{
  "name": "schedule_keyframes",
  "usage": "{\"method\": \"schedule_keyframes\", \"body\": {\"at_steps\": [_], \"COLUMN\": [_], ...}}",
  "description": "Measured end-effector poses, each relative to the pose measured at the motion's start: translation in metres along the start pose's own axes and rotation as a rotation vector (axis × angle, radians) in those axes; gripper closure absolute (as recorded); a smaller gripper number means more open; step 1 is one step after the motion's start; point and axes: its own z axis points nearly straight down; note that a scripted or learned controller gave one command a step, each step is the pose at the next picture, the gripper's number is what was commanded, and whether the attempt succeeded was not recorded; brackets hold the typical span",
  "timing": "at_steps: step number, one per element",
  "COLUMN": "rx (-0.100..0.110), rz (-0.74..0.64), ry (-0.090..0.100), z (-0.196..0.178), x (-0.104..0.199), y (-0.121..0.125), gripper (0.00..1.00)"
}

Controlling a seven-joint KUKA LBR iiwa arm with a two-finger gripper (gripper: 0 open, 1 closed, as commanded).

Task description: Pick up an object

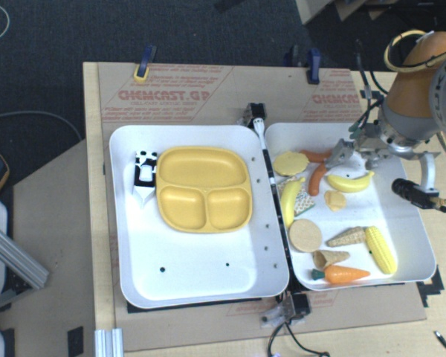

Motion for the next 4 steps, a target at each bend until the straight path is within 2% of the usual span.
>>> {"method": "schedule_keyframes", "body": {"at_steps": [1, 2, 3, 4], "rx": [-0.013, -0.021, -0.012, -0.013], "rz": [-0.001, -0.003, -0.001, -0.001], "ry": [0.003, -0.002, -0.003, -0.004], "z": [0.022, 0.008, -0.047, -0.092], "x": [0.002, 0.001, 0.005, 0.009], "y": [0.004, 0.006, -0.002, -0.004], "gripper": [0.00, 1.00, 1.00, 1.00]}}
